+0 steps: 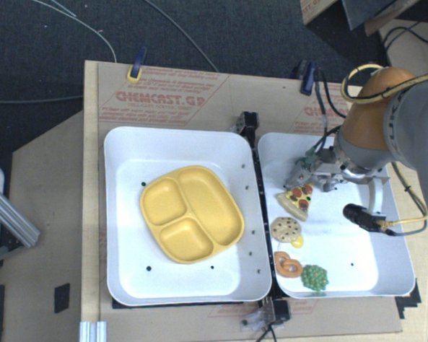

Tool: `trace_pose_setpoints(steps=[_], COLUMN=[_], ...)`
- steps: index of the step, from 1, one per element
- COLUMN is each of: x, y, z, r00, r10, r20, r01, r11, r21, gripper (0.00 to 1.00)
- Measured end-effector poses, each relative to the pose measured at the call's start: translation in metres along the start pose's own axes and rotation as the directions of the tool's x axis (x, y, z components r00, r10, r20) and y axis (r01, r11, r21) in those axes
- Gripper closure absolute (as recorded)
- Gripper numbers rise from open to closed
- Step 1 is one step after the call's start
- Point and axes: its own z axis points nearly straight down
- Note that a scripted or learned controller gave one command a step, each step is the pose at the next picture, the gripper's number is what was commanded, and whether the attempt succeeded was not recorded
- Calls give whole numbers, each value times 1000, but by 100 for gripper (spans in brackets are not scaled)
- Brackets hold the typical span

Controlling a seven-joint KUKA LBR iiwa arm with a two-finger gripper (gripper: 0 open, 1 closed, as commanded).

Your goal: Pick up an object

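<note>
My gripper (pixel 305 175) hangs low over the upper left part of the right bin (pixel 381 267), reaching in from the right. Just below it lies a toy pizza slice (pixel 297 201), its upper edge close to or touching the gripper. I cannot tell whether the slice is gripped. Further down the bin's left side lie a round cookie (pixel 286 228), a small yellow piece (pixel 297 242), an orange pretzel (pixel 288 264) and a green broccoli (pixel 314 277).
The left bin (pixel 128 154) holds a yellow divided plate (pixel 191 214). A black divider (pixel 259 205) runs between the bins. The arm's grey body and orange band (pixel 369 111) cover the right bin's top right corner.
</note>
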Motion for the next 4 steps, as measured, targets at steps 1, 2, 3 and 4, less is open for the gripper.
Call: trace_pose_setpoints(steps=[1,2,3,4], x=[0,9,14,14], y=[1,1,-6,-6], z=[-11,-68,-124,-165], r00=[1000,1000,1000,1000], r10=[0,-1,-1,-1], r20=[0,2,2,2], r01=[0,1,1,1], r11=[1000,1000,1000,1000], r21=[-2,-6,-5,-8], gripper=[100,100,100,100])
